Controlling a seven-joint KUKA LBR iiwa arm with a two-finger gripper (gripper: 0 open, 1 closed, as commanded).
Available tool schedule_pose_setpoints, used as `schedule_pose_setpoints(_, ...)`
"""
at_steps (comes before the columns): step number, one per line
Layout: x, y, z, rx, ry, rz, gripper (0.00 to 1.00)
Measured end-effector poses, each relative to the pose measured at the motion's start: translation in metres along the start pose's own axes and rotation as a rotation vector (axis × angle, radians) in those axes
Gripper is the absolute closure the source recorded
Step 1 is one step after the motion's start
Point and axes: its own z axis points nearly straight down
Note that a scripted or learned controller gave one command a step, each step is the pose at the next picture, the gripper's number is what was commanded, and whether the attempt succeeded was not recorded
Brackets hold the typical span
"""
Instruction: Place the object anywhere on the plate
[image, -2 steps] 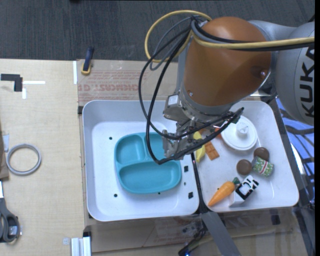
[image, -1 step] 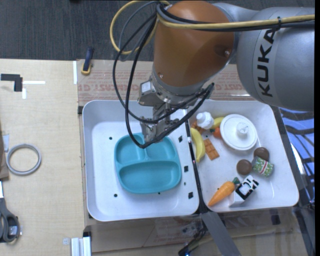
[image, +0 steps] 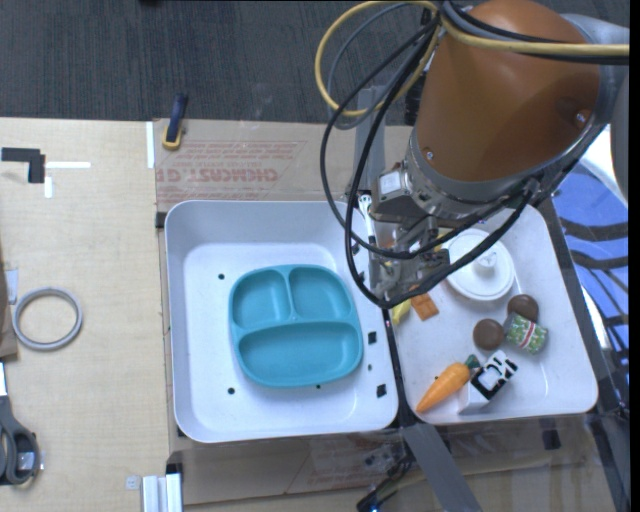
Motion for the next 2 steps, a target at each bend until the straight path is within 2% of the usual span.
schedule_pose_setpoints(1,-0.059,0.026,-0.021,0.0,-0.002,-0.119,1.0)
schedule_pose_setpoints(2,-0.073,0.042,-0.006,-0.001,0.0,-0.267,1.0)
